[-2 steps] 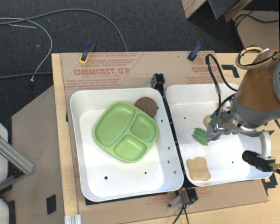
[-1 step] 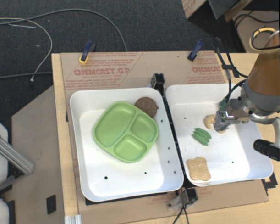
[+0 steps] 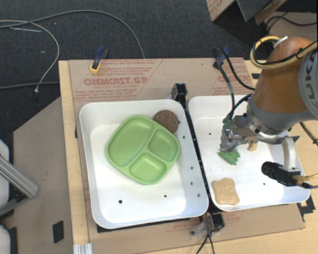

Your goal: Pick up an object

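Note:
In the right bin [image 3: 252, 107] my gripper [image 3: 229, 145] points down, directly over a small green leafy toy [image 3: 230, 157] that touches or nearly touches its tip. Whether the toy lies on the bin floor or hangs from the gripper I cannot tell. A tan slice of toy bread [image 3: 225, 192] lies at the bin's front left corner. Just right of the gripper, a small tan piece [image 3: 252, 145] shows under the wrist.
The left bin [image 3: 98, 167] bears a green divided plate [image 3: 143, 149], with a brown round patty [image 3: 166, 119] at the plate's back right edge. The divider between the bins [image 3: 193, 148] runs close to the gripper's left. Cables lie beyond the bench.

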`<state>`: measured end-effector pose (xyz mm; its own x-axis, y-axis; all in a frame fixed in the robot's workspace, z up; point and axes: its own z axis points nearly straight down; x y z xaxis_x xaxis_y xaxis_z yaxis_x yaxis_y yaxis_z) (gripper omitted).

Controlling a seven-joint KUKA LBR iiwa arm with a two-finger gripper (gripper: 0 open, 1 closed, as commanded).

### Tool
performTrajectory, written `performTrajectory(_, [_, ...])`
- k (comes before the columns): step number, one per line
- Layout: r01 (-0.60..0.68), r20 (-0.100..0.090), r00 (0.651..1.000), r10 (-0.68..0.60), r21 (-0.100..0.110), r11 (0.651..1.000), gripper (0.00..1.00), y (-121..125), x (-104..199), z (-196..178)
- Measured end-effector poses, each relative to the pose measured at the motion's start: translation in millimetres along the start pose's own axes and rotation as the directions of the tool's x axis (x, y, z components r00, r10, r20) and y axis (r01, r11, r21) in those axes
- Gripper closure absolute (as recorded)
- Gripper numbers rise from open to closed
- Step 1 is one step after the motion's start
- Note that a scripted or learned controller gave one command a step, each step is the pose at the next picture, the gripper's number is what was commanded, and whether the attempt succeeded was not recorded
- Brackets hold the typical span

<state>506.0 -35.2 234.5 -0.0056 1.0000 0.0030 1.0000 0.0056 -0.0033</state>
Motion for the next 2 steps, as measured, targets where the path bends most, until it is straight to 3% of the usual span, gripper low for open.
performTrajectory(2, [-0.002,0.002,1.000,0.002,-0.003,1.000,1.00,18.2,99.0,13.2])
